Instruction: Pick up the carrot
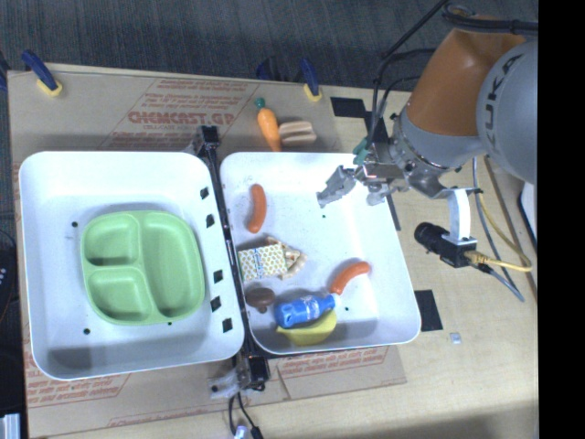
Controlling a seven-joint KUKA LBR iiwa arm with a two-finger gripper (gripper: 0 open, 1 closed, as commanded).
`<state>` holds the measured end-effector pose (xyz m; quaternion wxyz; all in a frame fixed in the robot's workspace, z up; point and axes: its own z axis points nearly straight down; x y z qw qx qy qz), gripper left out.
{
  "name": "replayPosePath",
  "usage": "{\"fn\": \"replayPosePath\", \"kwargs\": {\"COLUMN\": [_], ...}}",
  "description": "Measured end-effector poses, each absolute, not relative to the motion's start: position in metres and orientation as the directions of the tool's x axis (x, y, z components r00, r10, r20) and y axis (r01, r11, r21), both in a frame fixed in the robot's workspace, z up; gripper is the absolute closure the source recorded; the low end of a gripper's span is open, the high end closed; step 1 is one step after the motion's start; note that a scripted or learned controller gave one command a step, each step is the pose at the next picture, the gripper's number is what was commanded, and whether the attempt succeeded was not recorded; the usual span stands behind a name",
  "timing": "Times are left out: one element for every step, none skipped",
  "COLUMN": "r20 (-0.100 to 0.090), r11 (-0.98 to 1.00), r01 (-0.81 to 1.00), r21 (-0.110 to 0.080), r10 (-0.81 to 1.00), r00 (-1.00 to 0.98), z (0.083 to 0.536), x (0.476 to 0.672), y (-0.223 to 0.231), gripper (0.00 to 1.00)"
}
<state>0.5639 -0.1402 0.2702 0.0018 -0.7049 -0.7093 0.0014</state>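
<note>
The small orange carrot with a green top (pixel 267 126) lies outside the right white bin (pixel 388 291), behind its far rim, so the empty gripper (pixel 336 188), its fingers slightly apart, should approach from above and close across the carrot's narrow body.

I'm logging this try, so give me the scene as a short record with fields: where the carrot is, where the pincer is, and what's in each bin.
carrot: on the cardboard outside the bins, just beyond the right bin's far rim, beside a tan bun-like item
pincer: over the right bin's far part, apart from the carrot, holding nothing
left bin: green divided plate
right bin: two orange-red sausages, patterned packet, brown item, blue item on a yellow one
task state: carrot not yet grasped
</note>
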Motion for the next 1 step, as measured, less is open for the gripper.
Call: {"fn": "replayPosePath", "kwargs": {"r20": [0.001], "r11": [0.095], "r01": [0.995], "r21": [-0.007], "r10": [0.995], "r00": [-0.095], "z": [0.1571], "x": [0.5223], "y": [-0.1889], "gripper": [0.00]}}
